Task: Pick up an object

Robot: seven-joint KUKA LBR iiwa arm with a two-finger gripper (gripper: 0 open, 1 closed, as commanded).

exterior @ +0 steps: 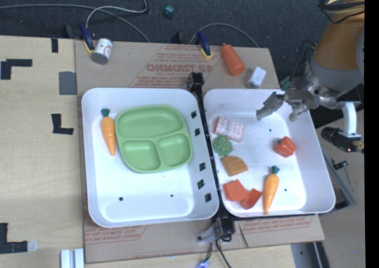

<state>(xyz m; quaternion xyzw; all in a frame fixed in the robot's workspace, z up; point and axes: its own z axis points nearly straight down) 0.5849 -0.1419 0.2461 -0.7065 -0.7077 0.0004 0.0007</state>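
Observation:
My gripper (283,108) hangs over the far right part of the right bin (314,160), its two fingers spread open with nothing between them. Below it in that bin lie a red pepper (285,146), a carrot (270,187), a pink and white packet (228,128), a green broccoli piece (222,145), a brown bread piece (234,165) and two red pieces (235,190). The pepper is the closest to the gripper, a little nearer the front edge.
The left bin (95,172) holds a green divided plate (155,138) and a second carrot (108,131). Behind the bins on the cardboard lie an orange bottle (233,59), a small white block (257,76) and a small can (102,50). Black clips sit along the shared bin wall.

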